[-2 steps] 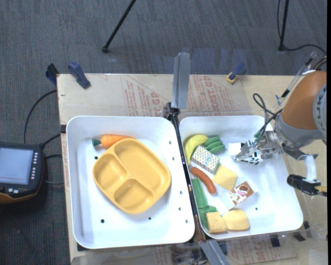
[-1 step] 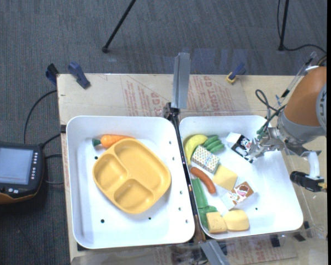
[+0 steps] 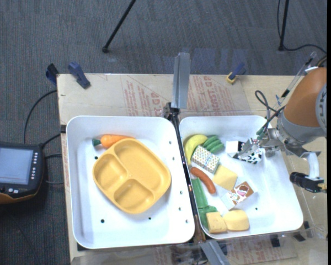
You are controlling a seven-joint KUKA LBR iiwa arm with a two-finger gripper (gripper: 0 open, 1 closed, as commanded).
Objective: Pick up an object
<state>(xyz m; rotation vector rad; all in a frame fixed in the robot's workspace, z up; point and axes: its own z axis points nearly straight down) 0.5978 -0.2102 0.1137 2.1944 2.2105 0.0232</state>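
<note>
While the arm [image 3: 306,101] reaches in from the right over the right bin [image 3: 276,203] | left bin [image 3: 80,203] holds a yellow divided plate [image 3: 132,174] touching a carrot [image 3: 111,140] | end effector [image 3: 252,150] at a black-and-white toy [image 3: 252,157] in the right bin, grip state cannot be told | banana [image 3: 193,144], sausage [image 3: 203,180], cheese wedge [image 3: 225,177] lie left of it

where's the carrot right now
The carrot lies in the left bin, near its far edge, tucked against the back rim of the yellow divided plate.
</note>
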